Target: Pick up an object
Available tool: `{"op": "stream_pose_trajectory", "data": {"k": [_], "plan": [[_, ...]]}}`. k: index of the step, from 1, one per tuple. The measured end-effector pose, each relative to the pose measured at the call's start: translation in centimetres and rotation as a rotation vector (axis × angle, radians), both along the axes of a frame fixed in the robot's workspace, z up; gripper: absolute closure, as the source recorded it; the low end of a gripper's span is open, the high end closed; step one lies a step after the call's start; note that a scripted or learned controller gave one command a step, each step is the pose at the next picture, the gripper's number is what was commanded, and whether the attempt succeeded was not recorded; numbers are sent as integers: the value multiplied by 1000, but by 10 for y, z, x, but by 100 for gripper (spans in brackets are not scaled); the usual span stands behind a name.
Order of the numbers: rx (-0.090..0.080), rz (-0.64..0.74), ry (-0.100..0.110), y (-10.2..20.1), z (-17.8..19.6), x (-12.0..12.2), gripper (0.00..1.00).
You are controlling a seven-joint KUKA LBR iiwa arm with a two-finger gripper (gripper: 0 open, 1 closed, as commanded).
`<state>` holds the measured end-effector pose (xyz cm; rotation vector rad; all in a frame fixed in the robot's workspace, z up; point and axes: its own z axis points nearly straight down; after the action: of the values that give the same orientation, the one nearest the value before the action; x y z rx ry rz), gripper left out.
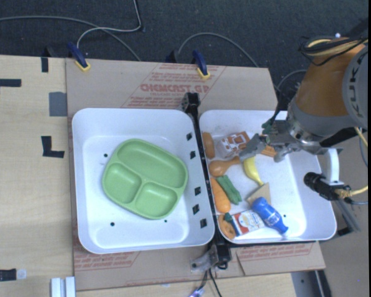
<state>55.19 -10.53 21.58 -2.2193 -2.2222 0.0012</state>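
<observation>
Two white bins sit side by side on a brown cardboard sheet on the surface. The left bin holds a green plate with three parts in it, lying flat near the middle. The right bin holds a bunch of small toys. A yellow banana lies near the middle of this bin. To its left is a tan spoon-like thing, and above that is a small white and orange packet. An orange piece sits by the wall between the two bins. Lower down, an orange carrot and a green pod lie touching, side by side. Near the front of the bin a blue bottle lies on its side, just beside a red and white packet. The grey and orange arm reaches in from the right. Its tool hangs over the back part of the right bin, just above the banana and close to the white and orange packet. The tool looks dark and small here, and I cannot tell if it is apart or together. Nothing can be seen held in it.
</observation>
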Motion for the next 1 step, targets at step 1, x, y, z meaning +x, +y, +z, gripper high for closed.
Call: {"op": "stream_pose_trajectory", "data": {"k": [1], "plan": [[-4,-3,-13,-30,-118,48,0]]}}
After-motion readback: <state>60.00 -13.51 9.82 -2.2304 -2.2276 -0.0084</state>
